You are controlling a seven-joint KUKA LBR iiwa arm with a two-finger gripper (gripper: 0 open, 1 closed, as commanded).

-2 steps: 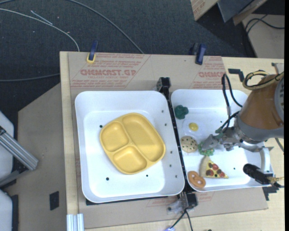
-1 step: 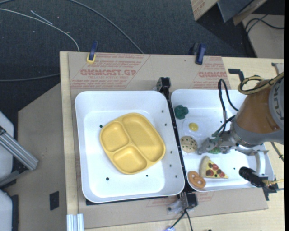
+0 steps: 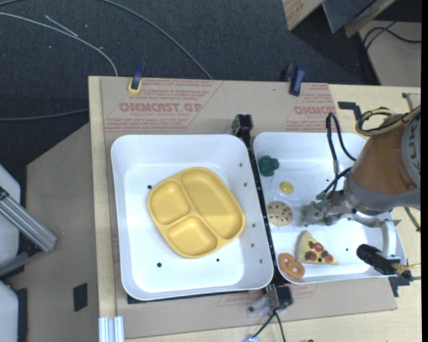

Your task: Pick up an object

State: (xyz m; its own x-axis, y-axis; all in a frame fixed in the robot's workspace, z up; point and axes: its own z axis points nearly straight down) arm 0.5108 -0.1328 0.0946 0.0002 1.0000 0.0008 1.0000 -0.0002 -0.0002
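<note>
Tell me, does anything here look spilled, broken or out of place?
Nothing stands out. The yellow plate lies flat in the left bin; the pizza slice, cookie and doughnut lie apart in the right bin, all whole.

the floor (image 3: 60, 40) is dark grey carpet, and thin cables (image 3: 67, 33) curl over it near the top left corner. the bench (image 3: 67, 194) is pale wood with a brown board (image 3: 200, 100) lying on it, red words printed along the board's far edge, and two blue clamps (image 3: 136, 77) grip that far edge. a shiny metal rail (image 3: 23, 217) lies past the bench's left edge, and a cardboard box (image 3: 301, 10) sits on the floor past the far right corner.
</note>
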